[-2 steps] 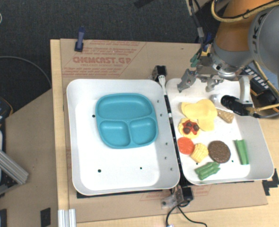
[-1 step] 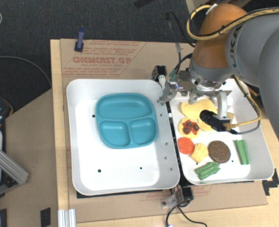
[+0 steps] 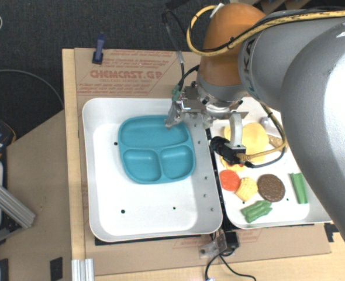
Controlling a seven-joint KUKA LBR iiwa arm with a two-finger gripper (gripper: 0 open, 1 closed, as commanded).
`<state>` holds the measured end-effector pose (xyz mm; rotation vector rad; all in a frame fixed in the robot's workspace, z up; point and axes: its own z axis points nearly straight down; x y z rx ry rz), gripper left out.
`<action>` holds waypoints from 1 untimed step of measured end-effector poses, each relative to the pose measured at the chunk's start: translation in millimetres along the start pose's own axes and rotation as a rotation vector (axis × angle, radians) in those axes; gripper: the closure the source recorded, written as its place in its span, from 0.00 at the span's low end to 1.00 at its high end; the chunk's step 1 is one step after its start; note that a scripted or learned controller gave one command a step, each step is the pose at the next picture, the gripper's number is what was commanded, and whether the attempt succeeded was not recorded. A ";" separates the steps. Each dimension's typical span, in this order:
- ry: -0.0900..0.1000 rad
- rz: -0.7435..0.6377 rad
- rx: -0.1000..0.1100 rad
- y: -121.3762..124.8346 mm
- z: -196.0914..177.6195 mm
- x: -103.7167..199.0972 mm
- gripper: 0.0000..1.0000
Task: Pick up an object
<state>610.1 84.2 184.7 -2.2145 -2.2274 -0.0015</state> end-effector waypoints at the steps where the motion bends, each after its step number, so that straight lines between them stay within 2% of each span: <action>1: 0.000 0.003 0.011 -49.9 47.4 25.8 0.00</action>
